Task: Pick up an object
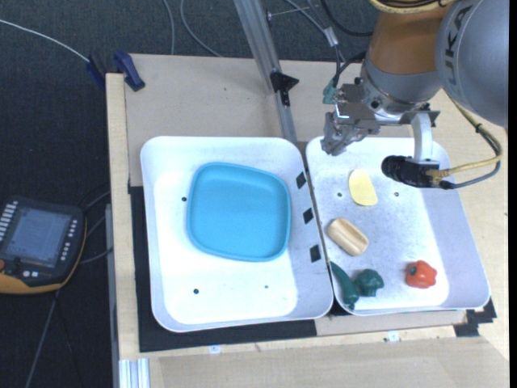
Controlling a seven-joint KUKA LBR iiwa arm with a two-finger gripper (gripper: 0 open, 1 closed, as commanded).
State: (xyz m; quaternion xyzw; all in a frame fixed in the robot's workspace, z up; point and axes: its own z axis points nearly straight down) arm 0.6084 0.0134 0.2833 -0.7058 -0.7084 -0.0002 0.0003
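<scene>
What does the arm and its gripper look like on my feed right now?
The arm is a bulky grey casing with a wide orange band above the wrist. Below it sits a small metallic gripper with dark fingers, a white bracket and a black cylinder trailing a yellowish cable.

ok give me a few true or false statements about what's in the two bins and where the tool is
1. The blue plate lies in the left bin. True.
2. The red pepper sits in the left bin. False: it is in the right bin, near its front right corner.
3. The tool hangs over the far left corner of the right bin. True.
4. The tool holds the yellow piece. False: the yellow piece lies on the bin floor, apart from the tool.
5. The green object lies at the front edge of the right bin. True.
6. The bread roll rests on the blue plate. False: it is in the right bin.
</scene>
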